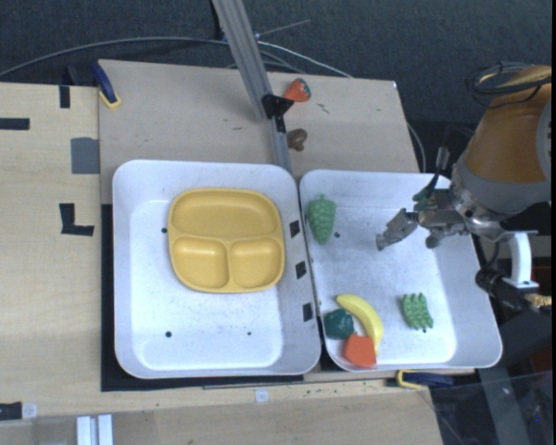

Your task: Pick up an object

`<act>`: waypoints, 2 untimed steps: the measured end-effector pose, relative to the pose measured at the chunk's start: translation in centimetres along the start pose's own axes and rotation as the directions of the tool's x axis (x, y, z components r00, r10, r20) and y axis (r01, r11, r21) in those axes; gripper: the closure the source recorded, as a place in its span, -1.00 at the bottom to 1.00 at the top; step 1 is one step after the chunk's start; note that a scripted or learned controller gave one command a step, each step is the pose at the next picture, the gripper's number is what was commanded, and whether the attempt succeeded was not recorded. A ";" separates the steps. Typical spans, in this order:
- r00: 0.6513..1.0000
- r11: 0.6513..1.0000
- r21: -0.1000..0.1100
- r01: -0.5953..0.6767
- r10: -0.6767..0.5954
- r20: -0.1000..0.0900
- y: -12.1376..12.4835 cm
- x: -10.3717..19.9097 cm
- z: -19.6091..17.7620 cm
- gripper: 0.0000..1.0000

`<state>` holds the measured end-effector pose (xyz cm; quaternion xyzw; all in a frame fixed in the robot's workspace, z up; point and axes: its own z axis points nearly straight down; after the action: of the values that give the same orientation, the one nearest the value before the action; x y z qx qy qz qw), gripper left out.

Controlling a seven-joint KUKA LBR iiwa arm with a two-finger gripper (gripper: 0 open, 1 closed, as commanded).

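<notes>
The right bin [463,341] holds several toy foods. A green bunch of grapes [322,219] lies near its left wall. A yellow banana [361,315], a dark green piece [339,323] and an orange-red block [359,350] crowd the front left corner. A bright green ridged piece [415,311] lies toward the front right. My gripper [412,236] hangs over the bin's upper middle, right of the grapes and above the ridged piece. Its fingers are spread open with nothing between them.
A yellow divided plate [227,239] sits in the left bin [139,341]. A grey pole [246,44] slants across the back of the bench, with a small orange object [298,89] and a brown one [297,139] near it. The arm's orange band [505,146] is at the right.
</notes>
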<state>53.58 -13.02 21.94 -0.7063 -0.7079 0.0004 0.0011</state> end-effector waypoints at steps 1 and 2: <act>1.000 1.000 0.000 0.000 0.000 0.000 0.0 0.0 0.0 -1.00; 1.000 1.000 0.004 -0.002 0.002 0.001 0.1 -0.7 4.8 -1.00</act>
<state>53.71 -13.75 17.18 -0.7069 -0.7073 0.0024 0.0023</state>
